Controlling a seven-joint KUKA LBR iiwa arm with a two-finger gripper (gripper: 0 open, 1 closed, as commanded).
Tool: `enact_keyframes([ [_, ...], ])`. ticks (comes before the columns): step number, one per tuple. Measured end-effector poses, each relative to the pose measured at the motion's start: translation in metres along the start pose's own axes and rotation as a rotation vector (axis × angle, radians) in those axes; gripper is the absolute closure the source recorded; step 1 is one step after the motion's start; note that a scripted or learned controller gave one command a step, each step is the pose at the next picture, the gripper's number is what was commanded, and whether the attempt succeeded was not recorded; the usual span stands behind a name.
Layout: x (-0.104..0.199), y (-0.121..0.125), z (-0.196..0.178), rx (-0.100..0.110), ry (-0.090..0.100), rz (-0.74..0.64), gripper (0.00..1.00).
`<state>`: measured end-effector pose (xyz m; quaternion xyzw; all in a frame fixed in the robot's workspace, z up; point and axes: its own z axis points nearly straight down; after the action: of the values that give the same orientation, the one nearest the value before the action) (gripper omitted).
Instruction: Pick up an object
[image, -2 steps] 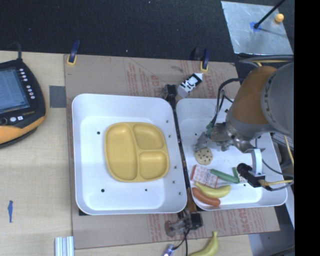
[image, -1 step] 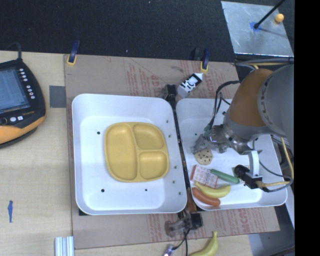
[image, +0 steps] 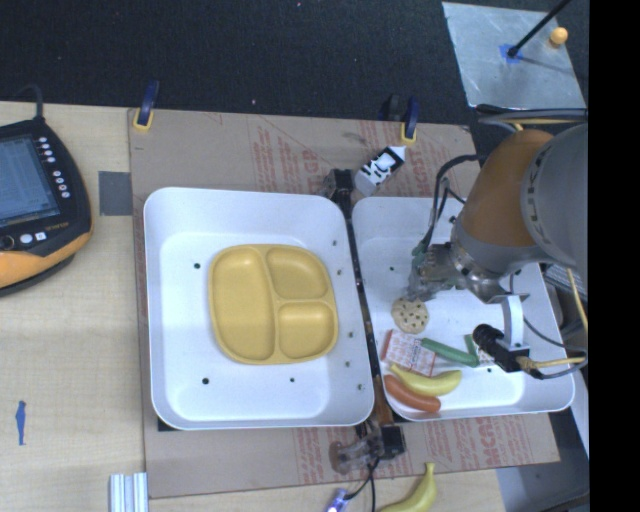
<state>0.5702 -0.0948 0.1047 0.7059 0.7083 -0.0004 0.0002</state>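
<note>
As my gripper (image: 425, 275) hung in the right bin (image: 385, 225), the cookie (image: 410, 316) lay just below it; I cannot tell its opening.

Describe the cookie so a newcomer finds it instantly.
Look in the right-hand white bin, the one the grey arm reaches into. Just below the gripper lies the cookie: a round tan disc with dark specks, unlike the long banana and sausage nearer the front edge.

The arm (image: 555, 190) was a thick, rounded grey body with a broad orange band above the wrist. Thin black cables looped beside it. Its end effector (image: 432, 275) was a small, dark metallic assembly, details blurred.
</note>
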Motion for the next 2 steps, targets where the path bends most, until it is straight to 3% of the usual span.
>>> enact_keyframes([
  [1,0.000,0.000,0.000,0.000,0.000,0.000,0.00],
  [2,0.003,-0.012,0.013,0.005,0.001,0.000,0.00],
])
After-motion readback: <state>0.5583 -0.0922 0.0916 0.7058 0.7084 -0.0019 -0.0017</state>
